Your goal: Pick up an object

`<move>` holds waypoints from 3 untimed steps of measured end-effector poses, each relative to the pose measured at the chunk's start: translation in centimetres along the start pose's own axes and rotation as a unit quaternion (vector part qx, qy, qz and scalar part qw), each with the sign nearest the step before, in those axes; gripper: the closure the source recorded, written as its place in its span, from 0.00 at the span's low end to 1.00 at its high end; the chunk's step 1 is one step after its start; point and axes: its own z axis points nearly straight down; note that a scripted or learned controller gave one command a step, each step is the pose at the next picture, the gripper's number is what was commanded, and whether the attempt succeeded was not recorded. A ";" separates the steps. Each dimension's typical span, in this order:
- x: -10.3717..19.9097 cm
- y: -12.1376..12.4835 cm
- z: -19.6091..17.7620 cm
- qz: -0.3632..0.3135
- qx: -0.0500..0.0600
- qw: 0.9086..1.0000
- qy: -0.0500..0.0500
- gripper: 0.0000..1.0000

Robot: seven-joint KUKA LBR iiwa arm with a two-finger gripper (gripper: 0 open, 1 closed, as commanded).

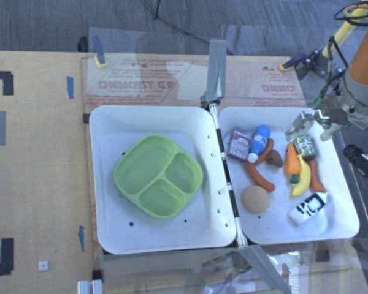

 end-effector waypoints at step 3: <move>-6.9 1.9 15.3 -0.016 -0.002 1.000 0.003 1.00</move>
